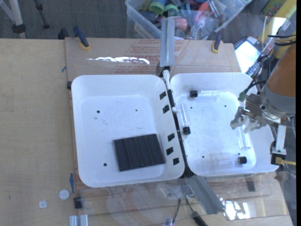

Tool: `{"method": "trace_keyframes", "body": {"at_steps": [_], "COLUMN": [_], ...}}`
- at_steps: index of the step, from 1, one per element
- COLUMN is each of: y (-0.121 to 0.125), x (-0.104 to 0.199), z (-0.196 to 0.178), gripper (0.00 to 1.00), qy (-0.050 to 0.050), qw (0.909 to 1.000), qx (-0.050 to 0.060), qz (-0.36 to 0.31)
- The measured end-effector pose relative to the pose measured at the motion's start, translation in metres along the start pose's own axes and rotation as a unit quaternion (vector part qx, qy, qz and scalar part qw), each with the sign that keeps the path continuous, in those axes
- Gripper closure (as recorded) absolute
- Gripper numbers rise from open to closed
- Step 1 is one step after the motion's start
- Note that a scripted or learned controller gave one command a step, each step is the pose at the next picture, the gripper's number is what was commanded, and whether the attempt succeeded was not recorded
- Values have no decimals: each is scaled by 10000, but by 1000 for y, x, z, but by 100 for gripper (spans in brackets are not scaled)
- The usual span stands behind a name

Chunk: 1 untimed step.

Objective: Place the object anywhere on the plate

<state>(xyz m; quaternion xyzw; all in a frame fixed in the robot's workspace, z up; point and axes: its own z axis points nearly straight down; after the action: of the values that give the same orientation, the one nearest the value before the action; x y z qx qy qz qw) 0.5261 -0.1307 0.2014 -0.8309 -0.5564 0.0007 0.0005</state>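
Clear tube [243,139] near right bin's [207,81] right edge, just beneath end effector [241,121]; finger state impossible to tell. Probably light, stiff, slippery; best gripped mid-length. Dark plate [139,152] in left bin [94,86].

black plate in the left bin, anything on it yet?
Bare. The black plate lies flat in the left bin with nothing on its ribbed top. The clear tubes all lie in the right bin.
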Motion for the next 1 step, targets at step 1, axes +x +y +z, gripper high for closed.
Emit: {"method": "trace_keyframes", "body": {"at_steps": [1], "y": [-66], "x": [88], "z": [-4], "gripper": [100], "qy": [2], "qw": [9978], "qx": [25], "qz": [662]}}
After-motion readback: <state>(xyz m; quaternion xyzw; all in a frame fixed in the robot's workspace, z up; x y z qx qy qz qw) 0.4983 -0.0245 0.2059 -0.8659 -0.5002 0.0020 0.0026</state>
